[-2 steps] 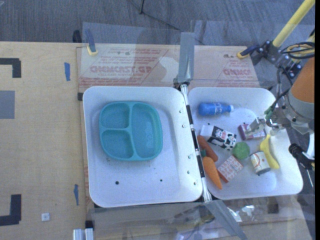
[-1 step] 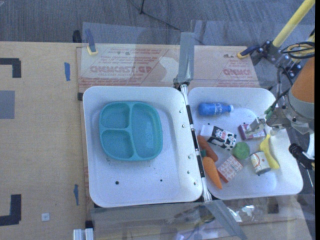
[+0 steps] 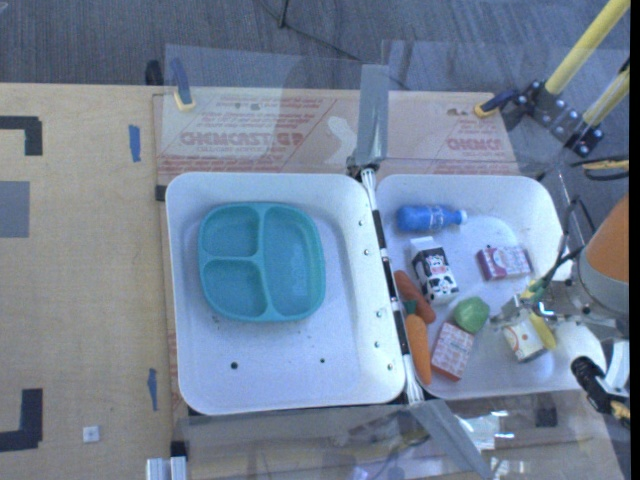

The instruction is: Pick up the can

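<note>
scene: gripper (image 3: pixel 530 306) just over the can (image 3: pixel 524 341), five o'clock in the right bin (image 3: pixel 470 183).
grip: open or shut, cannot tell.
advice: drop straight, straddle the can squarely.

Red lettering, perhaps "CHEMCAST GP", on clear sheet (image 3: pixel 245 133) behind the bins, mirrored

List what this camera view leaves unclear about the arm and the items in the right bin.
- Gripper: small and cluttered against the right bin; finger state unreadable.
- Arm: cut off by the right edge.
- Can: no item is sharp enough to name as one; the blue bottle-like item and the cow-print carton have unreadable labels.
- Item under the gripper: partly covered, identity unclear.
</note>
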